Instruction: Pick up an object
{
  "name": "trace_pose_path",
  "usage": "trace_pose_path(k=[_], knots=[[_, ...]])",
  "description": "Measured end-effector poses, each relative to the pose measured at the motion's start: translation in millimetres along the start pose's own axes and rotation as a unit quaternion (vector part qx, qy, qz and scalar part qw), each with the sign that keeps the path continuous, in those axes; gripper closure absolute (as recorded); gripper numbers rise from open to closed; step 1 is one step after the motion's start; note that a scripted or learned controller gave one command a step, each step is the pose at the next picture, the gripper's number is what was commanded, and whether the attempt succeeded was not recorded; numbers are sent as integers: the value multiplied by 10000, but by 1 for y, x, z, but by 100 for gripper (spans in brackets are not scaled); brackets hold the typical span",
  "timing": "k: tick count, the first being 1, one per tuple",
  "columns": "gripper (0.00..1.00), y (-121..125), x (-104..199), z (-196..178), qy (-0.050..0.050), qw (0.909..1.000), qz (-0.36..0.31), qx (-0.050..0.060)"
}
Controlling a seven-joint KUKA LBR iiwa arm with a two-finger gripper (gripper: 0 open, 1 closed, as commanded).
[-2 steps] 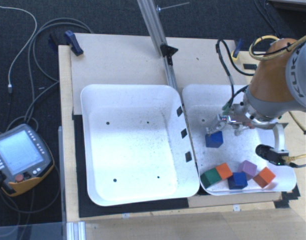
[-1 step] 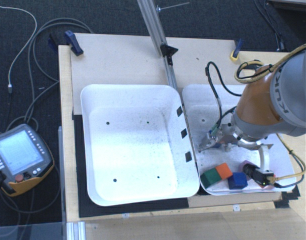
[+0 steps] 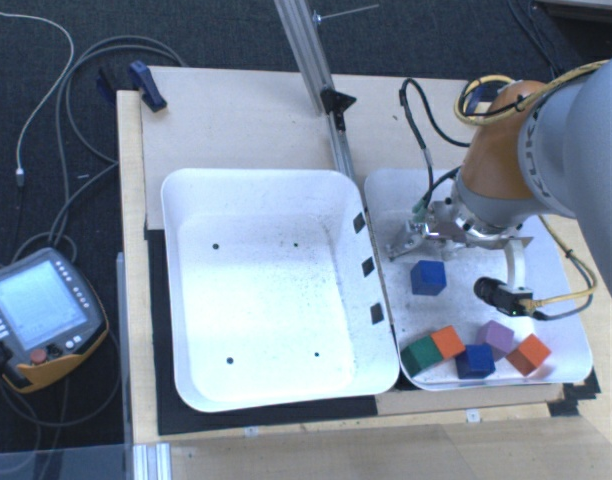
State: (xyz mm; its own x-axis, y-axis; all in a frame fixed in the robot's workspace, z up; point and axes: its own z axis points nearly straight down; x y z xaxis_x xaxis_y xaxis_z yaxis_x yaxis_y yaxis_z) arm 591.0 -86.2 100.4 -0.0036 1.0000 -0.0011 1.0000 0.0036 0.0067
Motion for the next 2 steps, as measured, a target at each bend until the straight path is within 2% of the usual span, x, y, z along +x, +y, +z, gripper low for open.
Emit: trace_pose_path(k=[1, 2], knots=[[0, -28, 1, 1, 17, 10000, 19, 58], [100, -26, 2, -10, 18, 10000, 13, 42]])
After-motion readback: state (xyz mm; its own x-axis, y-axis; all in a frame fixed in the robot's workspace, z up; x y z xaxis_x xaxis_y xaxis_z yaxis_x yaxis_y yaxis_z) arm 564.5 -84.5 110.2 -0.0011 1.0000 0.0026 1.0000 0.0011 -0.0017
